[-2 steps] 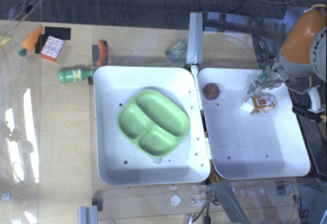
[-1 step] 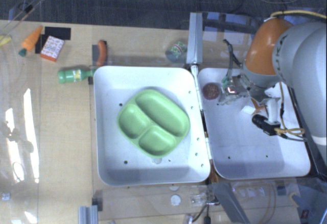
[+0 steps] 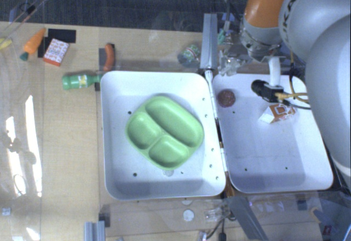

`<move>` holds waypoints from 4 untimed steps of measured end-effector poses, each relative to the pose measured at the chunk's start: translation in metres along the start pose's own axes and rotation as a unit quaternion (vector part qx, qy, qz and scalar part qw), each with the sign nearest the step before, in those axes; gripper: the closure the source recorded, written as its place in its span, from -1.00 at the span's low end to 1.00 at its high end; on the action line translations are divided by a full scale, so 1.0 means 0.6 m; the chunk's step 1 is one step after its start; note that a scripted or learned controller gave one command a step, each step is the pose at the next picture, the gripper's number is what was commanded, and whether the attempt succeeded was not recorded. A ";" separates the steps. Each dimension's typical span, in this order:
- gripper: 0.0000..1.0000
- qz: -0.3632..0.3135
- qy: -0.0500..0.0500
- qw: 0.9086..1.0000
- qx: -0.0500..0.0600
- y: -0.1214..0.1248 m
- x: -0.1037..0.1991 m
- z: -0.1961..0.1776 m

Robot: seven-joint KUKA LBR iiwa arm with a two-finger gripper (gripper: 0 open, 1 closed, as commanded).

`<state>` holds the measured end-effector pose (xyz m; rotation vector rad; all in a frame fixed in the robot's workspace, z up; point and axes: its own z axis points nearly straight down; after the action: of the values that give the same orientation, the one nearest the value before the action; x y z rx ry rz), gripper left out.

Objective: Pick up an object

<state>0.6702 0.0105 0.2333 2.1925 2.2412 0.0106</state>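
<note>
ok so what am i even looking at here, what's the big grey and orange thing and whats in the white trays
One camera looks down at a slant on a bench. The big grey and orange shape is a robot arm reaching in from the right. Its tool hangs over the top edge of the right white bin; I can't tell whether it grips anything. That bin has a small brown round object and a small card-like item. The left bin holds a green divided plate. Outside the bins lie a green bottle, a small box and an orange marker-like thing.
</note>
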 end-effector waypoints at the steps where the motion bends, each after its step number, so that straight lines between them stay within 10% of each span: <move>1: -1.00 0.000 0.000 1.000 0.000 0.000 0.000 0.001; 2: -1.00 -0.073 -0.001 0.997 -0.002 -0.011 -0.162 0.165; 3: -1.00 -0.076 -0.003 0.997 -0.014 0.007 -0.175 0.191; 4: -1.00 -0.080 -0.001 0.997 0.000 -0.032 -0.175 0.221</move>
<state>0.6547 -0.0946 0.1002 2.0057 2.4079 0.0090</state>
